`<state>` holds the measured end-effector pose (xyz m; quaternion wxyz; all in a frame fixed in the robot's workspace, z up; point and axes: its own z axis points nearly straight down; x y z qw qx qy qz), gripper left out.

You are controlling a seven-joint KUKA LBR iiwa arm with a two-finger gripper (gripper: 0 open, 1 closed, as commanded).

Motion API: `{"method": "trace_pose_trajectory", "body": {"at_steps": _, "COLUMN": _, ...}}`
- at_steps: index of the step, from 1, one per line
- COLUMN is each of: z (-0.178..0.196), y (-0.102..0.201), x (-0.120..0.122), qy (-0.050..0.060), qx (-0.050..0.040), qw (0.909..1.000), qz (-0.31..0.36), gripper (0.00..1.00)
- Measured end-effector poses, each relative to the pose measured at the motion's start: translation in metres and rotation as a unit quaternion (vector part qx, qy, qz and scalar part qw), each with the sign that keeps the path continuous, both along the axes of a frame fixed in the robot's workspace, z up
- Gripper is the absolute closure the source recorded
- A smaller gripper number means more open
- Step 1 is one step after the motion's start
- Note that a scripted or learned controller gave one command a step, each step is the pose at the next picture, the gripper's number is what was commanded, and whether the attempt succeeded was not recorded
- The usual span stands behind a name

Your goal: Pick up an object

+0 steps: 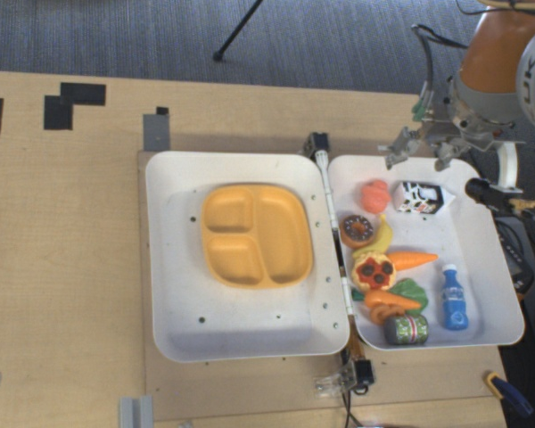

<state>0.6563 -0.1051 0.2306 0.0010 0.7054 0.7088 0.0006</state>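
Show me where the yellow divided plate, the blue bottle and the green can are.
yellow divided plate (290, 239), camera view, on its large right compartment.
blue bottle (454, 303), camera view, on the middle of its body.
green can (407, 330), camera view, on its side wall.

Yellow divided plate (254, 236) in left bin (174, 319); bench (62, 266) bare wood.
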Motion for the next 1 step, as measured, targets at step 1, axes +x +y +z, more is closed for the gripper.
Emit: {"method": "trace_pose_trajectory", "body": {"at_steps": 1, "z": -0.1205, "y": -0.0398, "x": -0.0035, "qy": -0.011, "qx": -0.0027, "qw": 0.9985, "qz": -0.053, "gripper": 0.00}}
